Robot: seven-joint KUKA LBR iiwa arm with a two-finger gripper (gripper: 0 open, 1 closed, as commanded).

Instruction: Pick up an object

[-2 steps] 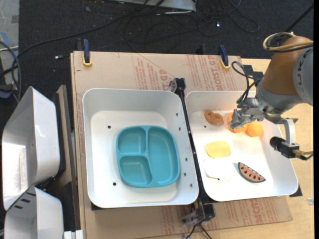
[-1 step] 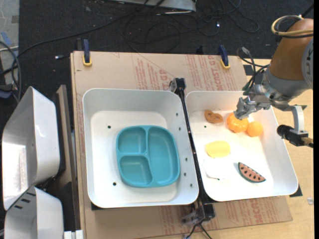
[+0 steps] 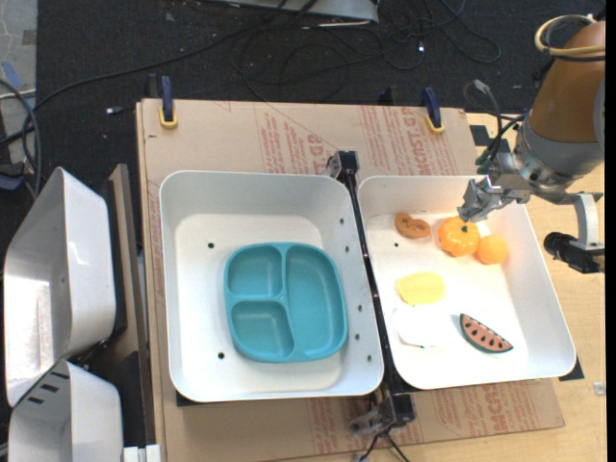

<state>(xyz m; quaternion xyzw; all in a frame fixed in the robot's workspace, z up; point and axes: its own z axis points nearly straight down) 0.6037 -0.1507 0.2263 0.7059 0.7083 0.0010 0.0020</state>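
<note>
In the right bin (image 3: 539,354) lie an orange pepper-like fruit (image 3: 456,238), a smaller orange ball (image 3: 492,249), a brown pretzel-like piece (image 3: 413,226), a flat yellow piece (image 3: 422,288) and a watermelon slice (image 3: 484,334). My gripper (image 3: 474,210) hangs at the bin's far side, directly above the orange fruit's top, its tip close to or touching it. Nothing visibly sits lifted in it.
The left bin (image 3: 183,258) holds a teal divided plate (image 3: 285,301). A black divider (image 3: 361,239) runs between the bins. Blue-and-yellow clamps (image 3: 167,104) (image 3: 433,112) hold the board's far edge. White tubs (image 3: 53,287) stand at the left.
</note>
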